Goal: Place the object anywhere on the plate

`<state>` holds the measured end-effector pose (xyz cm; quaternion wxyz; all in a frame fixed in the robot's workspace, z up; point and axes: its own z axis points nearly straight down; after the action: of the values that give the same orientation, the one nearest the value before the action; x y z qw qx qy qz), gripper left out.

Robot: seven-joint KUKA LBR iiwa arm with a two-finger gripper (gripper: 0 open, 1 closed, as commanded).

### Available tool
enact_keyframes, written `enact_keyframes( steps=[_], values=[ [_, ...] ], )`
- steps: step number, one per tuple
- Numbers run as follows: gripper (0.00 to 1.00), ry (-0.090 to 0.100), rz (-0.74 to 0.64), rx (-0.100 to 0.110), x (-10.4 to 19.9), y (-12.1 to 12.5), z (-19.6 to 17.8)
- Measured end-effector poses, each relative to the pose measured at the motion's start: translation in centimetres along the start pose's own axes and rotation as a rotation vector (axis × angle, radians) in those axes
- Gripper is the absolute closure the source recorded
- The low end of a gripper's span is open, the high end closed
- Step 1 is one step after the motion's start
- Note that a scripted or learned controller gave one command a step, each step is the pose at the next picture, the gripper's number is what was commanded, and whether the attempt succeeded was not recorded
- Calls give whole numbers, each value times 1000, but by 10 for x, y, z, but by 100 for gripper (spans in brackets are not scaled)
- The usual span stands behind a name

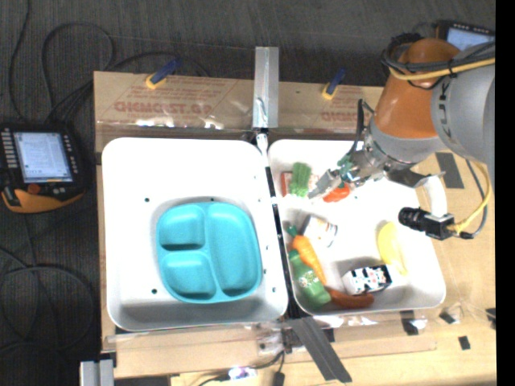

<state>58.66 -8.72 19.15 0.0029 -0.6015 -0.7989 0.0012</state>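
Observation:
A light blue divided plate [209, 252] lies in the left bin [129, 175] with nothing on it. My gripper [336, 182] hangs over the upper middle of the right bin [418, 288], well to the right of the plate. A small red-orange item [339, 192] sits right at the gripper's tip; whether it is held cannot be made out. A green item [299, 179] lies just left of the gripper.
The right bin also holds a white bottle [322, 230], an orange carrot [306, 253], a green vegetable [311, 286], a dark red pepper [351, 299], a black-and-white block [368, 278] and a yellow banana [391, 248]. A raised divider [273, 215] separates the bins.

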Motion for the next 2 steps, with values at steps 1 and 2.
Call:
enact_keyframes(
  steps=[1,2],
  values=[
    [100,-1,-185,2,82,-10,11],
    [100,-2,-150,3,170,-11,12]
  ],
)
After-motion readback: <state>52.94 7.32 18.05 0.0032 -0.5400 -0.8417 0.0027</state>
